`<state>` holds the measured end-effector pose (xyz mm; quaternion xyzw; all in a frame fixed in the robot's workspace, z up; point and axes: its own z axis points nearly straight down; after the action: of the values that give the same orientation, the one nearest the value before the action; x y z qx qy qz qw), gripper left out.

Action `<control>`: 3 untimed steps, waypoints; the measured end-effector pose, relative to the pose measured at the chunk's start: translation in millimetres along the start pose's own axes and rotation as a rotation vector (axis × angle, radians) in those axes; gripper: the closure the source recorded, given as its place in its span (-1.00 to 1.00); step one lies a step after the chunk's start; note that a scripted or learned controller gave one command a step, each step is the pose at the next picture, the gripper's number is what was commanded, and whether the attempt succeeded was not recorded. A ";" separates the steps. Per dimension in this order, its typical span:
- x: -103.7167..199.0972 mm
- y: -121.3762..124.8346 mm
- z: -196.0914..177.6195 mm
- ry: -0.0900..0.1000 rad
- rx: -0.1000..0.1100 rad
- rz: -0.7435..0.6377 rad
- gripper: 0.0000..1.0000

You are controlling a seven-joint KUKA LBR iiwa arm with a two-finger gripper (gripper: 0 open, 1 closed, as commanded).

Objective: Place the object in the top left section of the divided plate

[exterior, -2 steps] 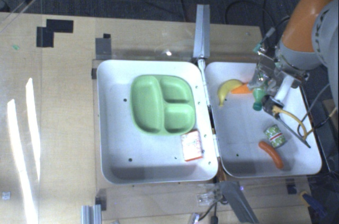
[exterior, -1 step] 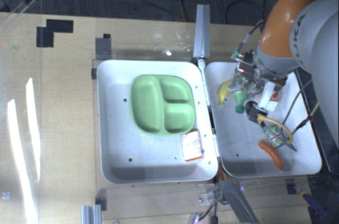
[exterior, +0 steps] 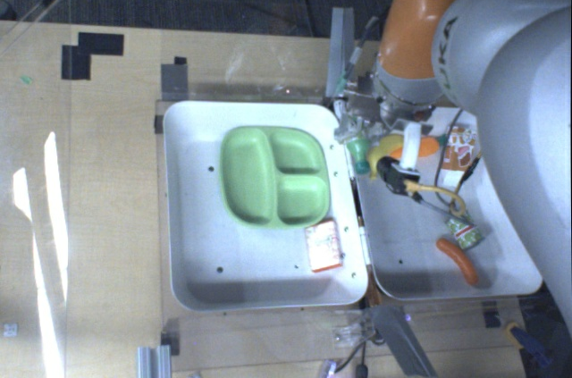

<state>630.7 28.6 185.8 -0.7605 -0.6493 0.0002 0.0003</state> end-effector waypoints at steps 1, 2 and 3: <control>-0.1 0.1 -0.2 0.000 0.000 0.000 -1.00; 1.1 1.8 -8.7 0.001 -0.001 -0.004 1.00; -101.3 -36.8 4.3 -0.001 0.001 0.249 1.00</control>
<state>578.4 -65.7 181.5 -0.8353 -0.5498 0.0009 0.0004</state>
